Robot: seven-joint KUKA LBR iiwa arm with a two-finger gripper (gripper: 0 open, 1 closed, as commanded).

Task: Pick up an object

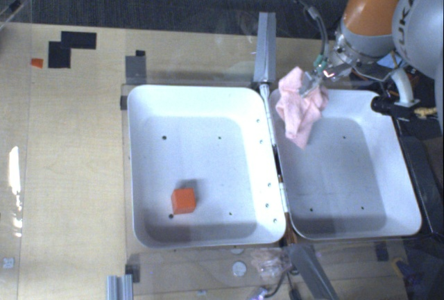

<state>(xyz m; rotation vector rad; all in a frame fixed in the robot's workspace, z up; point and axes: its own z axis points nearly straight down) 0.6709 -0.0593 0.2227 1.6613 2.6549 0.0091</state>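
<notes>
Camera view: gripper clamps pink cloth, lifted.

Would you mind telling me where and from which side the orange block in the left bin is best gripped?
Grip the orange block across two opposite side faces, coming straight down from above. It sits flat on the floor of the left bin, away from the walls, with free space all around, so the tool should find room on both sides. Its flat faces suit a two-finger pinch.
</notes>
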